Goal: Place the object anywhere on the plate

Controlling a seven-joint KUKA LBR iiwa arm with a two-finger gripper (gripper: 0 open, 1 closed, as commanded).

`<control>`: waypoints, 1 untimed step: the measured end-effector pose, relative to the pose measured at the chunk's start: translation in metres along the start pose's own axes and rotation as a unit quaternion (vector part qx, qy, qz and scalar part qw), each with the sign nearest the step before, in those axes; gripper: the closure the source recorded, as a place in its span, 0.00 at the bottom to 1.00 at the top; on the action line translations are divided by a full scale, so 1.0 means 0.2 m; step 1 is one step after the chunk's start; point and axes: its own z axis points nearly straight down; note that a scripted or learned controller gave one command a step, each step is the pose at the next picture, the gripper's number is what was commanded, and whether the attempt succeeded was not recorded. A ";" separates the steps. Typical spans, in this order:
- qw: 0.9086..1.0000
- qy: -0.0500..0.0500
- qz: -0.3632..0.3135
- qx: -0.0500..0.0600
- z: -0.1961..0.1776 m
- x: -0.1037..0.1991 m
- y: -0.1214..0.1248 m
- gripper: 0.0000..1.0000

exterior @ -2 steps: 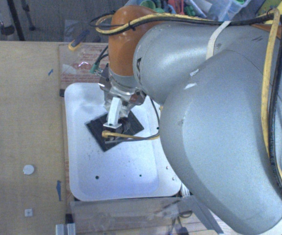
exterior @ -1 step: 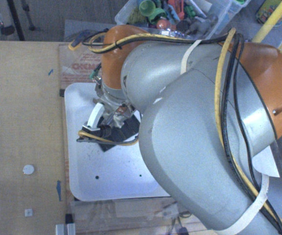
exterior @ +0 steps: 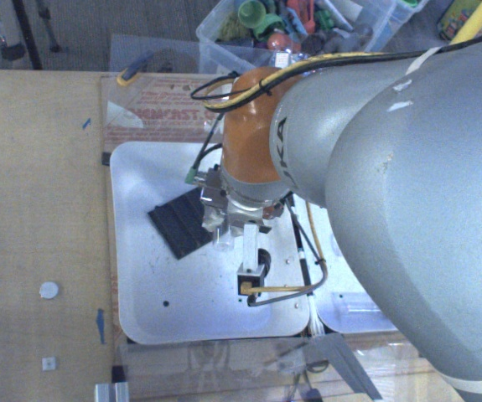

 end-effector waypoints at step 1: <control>0.998 0.000 0.068 -0.004 0.25 0.24 -0.04 1.00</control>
